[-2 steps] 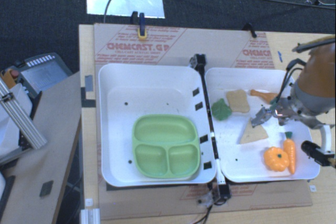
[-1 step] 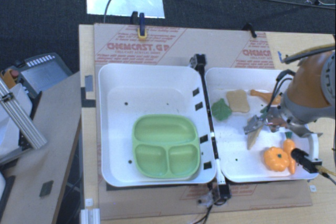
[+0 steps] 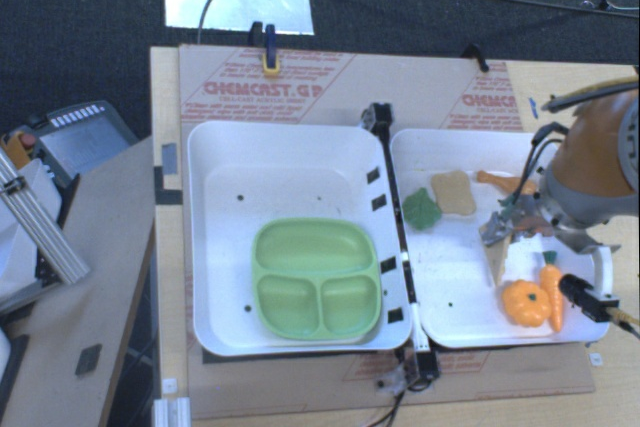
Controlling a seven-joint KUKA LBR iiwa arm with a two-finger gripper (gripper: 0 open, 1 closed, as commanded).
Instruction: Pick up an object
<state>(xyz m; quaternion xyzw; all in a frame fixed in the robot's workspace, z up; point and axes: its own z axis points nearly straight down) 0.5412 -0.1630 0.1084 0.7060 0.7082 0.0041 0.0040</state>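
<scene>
Single fixed camera above bench (image 3: 330, 75), slanted downward, moderate range; left bin (image 3: 215, 215), right bin (image 3: 450, 315) both in frame.

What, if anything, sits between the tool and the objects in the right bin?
Nothing visible. The tool is low inside the right bin, with the pumpkin and carrot just below it in the view and the broccoli to its left.

green tray (image 3: 315, 277) in left bin (image 3: 215, 215), arm (image 3: 590, 165) over right bin (image 3: 445, 310)
</scene>
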